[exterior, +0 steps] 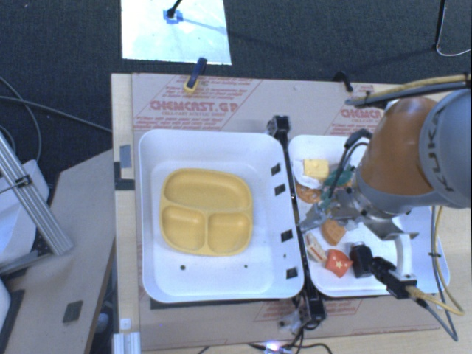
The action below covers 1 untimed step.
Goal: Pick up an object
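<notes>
The right bin (424, 260) holds several small food-like toys. A yellow block (316, 169) lies at its far left, with a brown round piece (308, 195) just below it. Nearer the front are a tan-brown piece (334, 231), a pale striped piece (316, 248) and a red piece (338, 263). My gripper (321, 214) hangs low over the bin's left side, between the brown round piece and the tan-brown piece. The bulky grey and orange wrist (398, 157) covers the middle of this bin.
The left bin (147, 198) holds a yellow three-compartment plate (207, 211). A black divider with clips (289, 205) runs between the two bins. Cables trail from the arm over the right bin's front edge (413, 293). A blue and yellow tool (195, 74) lies on the bench behind the bins.
</notes>
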Available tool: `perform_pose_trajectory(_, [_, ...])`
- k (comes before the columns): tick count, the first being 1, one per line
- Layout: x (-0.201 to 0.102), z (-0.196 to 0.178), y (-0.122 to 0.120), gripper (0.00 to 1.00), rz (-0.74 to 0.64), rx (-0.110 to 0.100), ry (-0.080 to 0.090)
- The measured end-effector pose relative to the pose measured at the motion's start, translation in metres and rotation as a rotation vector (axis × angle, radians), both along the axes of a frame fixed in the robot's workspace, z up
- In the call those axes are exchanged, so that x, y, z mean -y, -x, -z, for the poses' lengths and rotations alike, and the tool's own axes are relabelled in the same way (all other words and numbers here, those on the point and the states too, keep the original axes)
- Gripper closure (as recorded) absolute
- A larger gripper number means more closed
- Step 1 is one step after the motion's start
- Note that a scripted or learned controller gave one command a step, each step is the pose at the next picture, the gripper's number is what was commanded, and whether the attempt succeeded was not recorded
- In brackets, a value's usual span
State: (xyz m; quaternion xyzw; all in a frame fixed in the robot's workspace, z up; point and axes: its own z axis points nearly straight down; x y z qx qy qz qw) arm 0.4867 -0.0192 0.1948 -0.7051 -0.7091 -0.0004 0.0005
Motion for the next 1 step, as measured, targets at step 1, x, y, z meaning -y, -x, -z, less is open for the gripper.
perform_pose_trajectory(1, [0.0012,-0.0114,-0.0016,1.00,0.000,0.004,0.001])
